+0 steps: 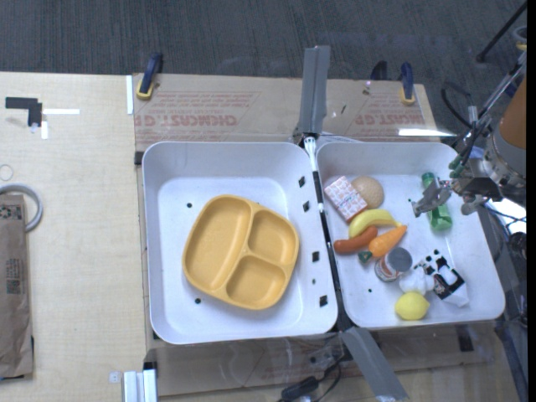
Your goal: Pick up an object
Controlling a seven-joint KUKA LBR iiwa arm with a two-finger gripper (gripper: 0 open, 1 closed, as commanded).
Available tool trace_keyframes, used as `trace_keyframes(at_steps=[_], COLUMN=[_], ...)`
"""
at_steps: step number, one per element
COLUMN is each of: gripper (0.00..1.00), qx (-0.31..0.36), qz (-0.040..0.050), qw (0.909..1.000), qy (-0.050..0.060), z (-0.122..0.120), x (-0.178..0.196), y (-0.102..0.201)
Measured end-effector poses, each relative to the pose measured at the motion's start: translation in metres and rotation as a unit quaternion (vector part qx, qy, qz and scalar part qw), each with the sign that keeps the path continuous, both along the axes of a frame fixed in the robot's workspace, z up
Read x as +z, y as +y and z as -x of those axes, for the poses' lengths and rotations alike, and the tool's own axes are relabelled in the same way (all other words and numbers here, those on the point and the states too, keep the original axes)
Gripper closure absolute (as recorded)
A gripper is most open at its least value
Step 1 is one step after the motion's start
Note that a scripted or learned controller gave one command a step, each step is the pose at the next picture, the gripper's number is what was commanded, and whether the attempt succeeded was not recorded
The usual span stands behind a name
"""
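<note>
Jaws (448, 193) low over right bin (494, 258), beside green bottle (439, 212).

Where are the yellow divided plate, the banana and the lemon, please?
yellow divided plate (241, 251), camera view, centre ridge.
banana (373, 219), camera view, middle of its curve.
lemon (412, 306), camera view, centre of its body.

A divided plate (241, 252) lies in the left bin (159, 224); the food items (373, 233) lie in the right bin (490, 283).

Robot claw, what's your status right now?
Gripper low at right bin's far side, beside green bottle. Nothing seen held. Banana, carrot, lemon nearby.
</note>
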State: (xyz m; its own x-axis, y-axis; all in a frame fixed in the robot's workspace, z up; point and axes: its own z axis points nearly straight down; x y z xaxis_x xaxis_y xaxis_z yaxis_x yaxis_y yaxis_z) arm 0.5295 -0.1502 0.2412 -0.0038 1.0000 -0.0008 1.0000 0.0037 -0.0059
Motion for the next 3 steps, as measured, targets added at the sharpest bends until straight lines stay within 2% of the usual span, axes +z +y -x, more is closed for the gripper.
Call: trace_keyframes(at_steps=[1,2,3], gripper=[1.00,0.00,0.00], qx=[0.001,0.001,0.043], qz=[0.0006,0.0007,0.0001], qw=[1.0000,1.0000,0.9991], qy=[0.002,0.002,-0.001], z=[-0.001,-0.001,-0.060], x=[0.006,0.006,-0.062], y=[0.000,0.000,-0.042])
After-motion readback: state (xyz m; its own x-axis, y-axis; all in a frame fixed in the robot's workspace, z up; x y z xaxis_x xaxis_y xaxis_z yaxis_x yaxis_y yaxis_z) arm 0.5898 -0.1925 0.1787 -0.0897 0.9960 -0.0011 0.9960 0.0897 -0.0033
